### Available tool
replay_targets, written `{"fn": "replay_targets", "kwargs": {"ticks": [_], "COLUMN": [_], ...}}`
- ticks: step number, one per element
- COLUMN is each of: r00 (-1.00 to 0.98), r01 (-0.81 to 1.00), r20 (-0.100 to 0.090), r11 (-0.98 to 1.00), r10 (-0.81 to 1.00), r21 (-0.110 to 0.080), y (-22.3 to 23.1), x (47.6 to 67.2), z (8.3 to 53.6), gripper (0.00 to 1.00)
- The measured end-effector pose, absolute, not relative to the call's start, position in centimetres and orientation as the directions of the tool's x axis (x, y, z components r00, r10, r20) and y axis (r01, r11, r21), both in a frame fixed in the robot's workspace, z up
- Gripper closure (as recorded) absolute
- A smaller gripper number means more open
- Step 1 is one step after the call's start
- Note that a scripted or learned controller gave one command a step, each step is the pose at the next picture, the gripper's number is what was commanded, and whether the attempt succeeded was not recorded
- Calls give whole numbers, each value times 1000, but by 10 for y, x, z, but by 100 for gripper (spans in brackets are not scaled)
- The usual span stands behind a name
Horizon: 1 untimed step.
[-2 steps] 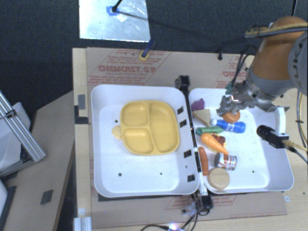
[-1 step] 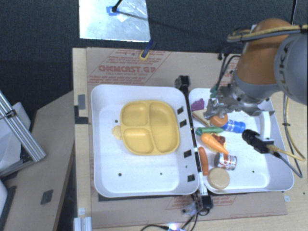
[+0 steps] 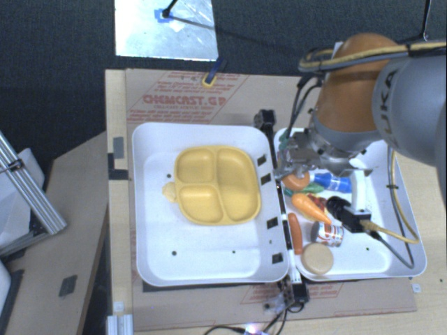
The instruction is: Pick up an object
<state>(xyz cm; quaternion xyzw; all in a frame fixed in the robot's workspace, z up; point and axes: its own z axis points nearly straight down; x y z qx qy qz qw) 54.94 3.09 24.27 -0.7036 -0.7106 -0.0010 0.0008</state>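
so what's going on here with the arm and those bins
A grey robot arm reaches in from the right, low over the right bin, where small items lie: a toy carrot, a blue bottle, a small can, a tan disc and a red stick-shaped piece. Its gripper sits at the bin's left side, just above an orange item. The left bin holds a yellow divided plate. Nothing is visibly lifted.

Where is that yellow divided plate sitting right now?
The yellow divided plate lies flat in the middle of the left white bin, on the camera view's left half. The toy food and the robot's arm are over in the neighbouring right bin.
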Motion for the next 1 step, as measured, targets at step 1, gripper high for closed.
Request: {"fn": "replay_targets", "kwargs": {"ticks": [1], "r00": [-9], "r01": [1000], "r20": [2], "r11": [9], "r10": [1000], "r21": [-2], "y": [80], "x": [534], "z": [215], "gripper": [100]}}
